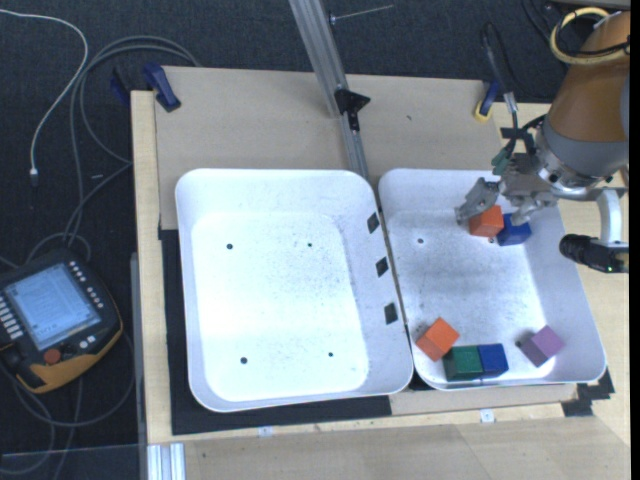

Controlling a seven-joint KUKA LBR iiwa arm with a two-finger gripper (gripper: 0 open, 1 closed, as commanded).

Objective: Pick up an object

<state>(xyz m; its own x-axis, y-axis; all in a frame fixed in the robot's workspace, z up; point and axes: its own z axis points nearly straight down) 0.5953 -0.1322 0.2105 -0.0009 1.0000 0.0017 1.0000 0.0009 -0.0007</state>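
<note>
White plastic makes up both shallow bins on the bench in the camera view; the left bin (200, 268) sits on the view's left, and the right bin (480, 278) carries all the loose blocks; the arm (590, 108) reaches in from the right, and its gripper (497, 208) hangs low over the far part of the right bin; an orange-red block (486, 222) sits directly at the gripper's tip, seemingly between or just under the metal fingers, with a blue block (514, 233) touching it on the side nearer the arm; I cannot tell from this slanted look whether the tool is spread or closed, nor whether the orange-red block is truly gripped or merely lying beneath it; the relation that matters for the coming move is that this block lies straight below the tool, not off to a side, so by my judgement a vertical motion rather than a sideways one decides the pick; the blue block pressed against it is the likeliest hindrance, since it could be nudged or caught along with the target; well apart, along the near rim of the same bin, lie an orange block (437, 338), a green block (463, 362) touching a second blue block (492, 359), and a purple block (543, 344) towards the right corner; none of these stands in the way.
</note>
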